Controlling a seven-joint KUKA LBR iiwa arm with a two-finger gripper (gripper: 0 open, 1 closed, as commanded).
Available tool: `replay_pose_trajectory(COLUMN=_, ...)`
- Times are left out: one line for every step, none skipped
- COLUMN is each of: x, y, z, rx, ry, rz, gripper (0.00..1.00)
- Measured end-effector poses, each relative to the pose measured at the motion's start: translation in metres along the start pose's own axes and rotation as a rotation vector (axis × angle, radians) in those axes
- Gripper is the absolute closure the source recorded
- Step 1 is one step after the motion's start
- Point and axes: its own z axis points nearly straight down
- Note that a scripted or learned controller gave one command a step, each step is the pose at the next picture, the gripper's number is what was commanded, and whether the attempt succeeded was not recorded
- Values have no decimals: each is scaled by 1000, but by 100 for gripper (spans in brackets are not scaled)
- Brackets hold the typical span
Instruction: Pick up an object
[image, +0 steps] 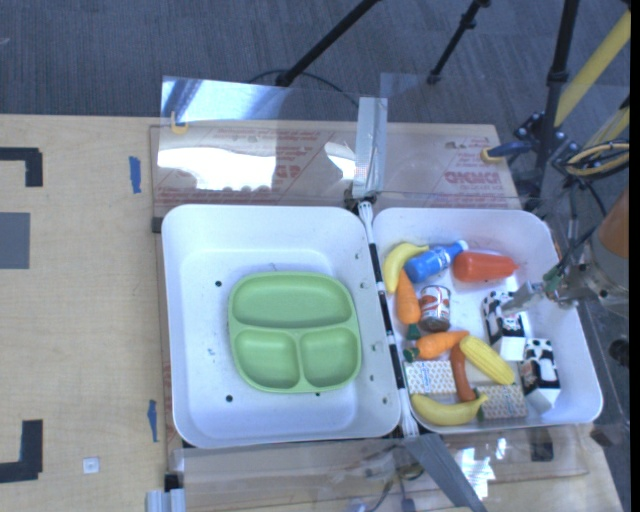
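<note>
My tool (522, 293) hangs over the right bin's (578, 400) right edge, above the black-white toy (505, 322); its spread I cannot tell. Toys crowd there; the left bin (190, 330) holds a green tray (295, 331).

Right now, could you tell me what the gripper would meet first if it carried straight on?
Probably the black-and-white carton just ahead of the gripper; depth is unclear, so it might pass above.

The arm (618, 240) reaches in from the right, low and slanted. Its gripper (535, 291) points left, ahead of the wrist.
</note>
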Motion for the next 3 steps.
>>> replay_pose_trajectory(x=1, y=1, z=0, rx=-3, ry=-2, rz=-5, gripper=0)
replay_pose_trajectory(x=2, y=2, z=1, rx=-6, ry=-3, rz=14, gripper=0)
replay_pose_trajectory(x=2, y=4, z=1, rx=-10, ry=-4, rz=2, gripper=0)
